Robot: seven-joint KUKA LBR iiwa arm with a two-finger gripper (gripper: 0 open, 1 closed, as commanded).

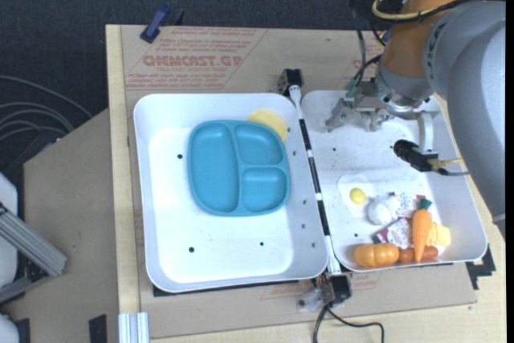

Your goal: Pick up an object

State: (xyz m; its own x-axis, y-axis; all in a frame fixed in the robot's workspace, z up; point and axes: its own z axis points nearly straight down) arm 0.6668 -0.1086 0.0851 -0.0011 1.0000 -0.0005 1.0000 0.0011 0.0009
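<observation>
My gripper [356, 118] hangs over the far end of the right bin [333, 249], open, with nothing between its fingers. Toy food is heaped in that bin's near corner, well below the gripper: a fried egg [354, 194], a white lump [379, 210], an orange carrot [421, 227], a golden bread roll [376, 255], a pale yellow piece [439, 235] and a small printed wrapper [397, 234]. In the left bin [161, 253] lies a blue divided plate [238, 167], with a yellow round piece [270, 122] at its far right edge.
Between the two bins runs a black strip [309, 165]. The bins rest on a brown cardboard sheet [193, 52]. The arm's grey body fills the right side above the right bin. Bare white floor shows in the right bin between the gripper and the egg.
</observation>
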